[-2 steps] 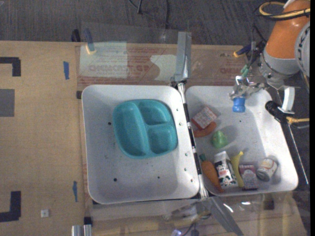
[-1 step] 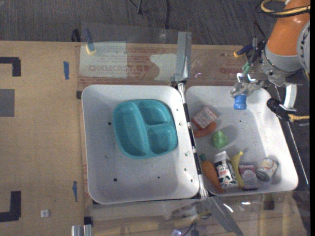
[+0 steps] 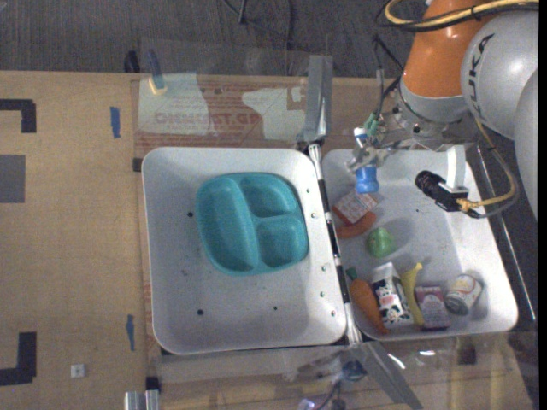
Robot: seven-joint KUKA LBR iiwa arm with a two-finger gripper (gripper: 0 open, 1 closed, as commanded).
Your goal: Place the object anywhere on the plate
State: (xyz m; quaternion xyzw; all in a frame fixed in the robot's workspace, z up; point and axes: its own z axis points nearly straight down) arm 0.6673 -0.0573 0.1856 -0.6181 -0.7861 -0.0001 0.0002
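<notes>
Tool [image 3: 367, 148] over right bin [image 3: 491, 254], blue object [image 3: 367, 179] just below, grip unclear, teal plate [image 3: 252, 222] left.

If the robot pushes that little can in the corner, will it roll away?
Probably a bit. The can looks round and seems to lie on its side, so a nudge could set it rolling. The bin wall and the pink box sit close by, so it likely stops fast. Its smooth skin may slip.
</notes>
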